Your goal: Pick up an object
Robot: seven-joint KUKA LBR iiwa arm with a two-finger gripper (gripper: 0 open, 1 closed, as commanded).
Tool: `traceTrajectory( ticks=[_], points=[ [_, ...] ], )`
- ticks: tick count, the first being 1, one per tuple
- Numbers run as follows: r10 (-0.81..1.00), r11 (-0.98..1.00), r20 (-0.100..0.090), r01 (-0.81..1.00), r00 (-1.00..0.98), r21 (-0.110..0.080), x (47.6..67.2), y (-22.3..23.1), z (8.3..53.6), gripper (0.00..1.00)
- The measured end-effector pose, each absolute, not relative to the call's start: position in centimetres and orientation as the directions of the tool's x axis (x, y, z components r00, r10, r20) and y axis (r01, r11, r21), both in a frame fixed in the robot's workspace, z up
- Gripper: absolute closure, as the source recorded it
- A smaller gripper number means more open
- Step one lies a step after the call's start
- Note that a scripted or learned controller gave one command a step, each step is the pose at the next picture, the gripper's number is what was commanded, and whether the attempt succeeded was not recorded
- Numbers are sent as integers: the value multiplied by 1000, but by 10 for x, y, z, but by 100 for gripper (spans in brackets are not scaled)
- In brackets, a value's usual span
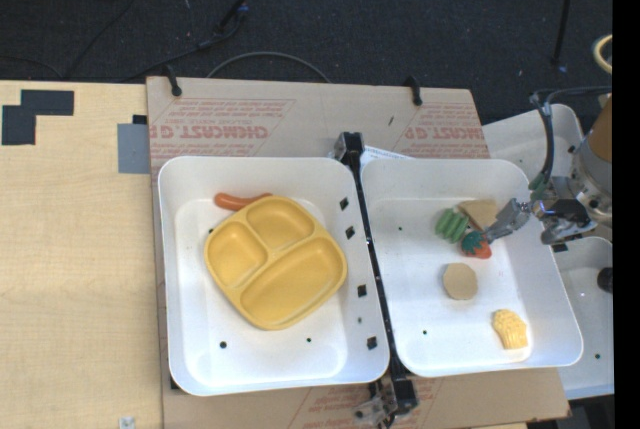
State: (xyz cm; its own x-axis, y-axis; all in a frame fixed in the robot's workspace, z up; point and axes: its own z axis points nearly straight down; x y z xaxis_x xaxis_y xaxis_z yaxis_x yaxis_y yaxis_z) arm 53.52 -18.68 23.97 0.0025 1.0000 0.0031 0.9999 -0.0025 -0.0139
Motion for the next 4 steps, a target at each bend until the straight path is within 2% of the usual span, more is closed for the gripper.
traceTrajectory(
  ticks=[1, 3, 4],
  points=[
    [1000, 0, 1, 1000, 0, -3, 538, -187, 246, 0],
    [1000, 0, 3, 1000, 0, -9, 535, -176, 131, 0],
    [1000, -1, 1, 1000, 1, -3, 535, -175, 86, 0]
  ],
)
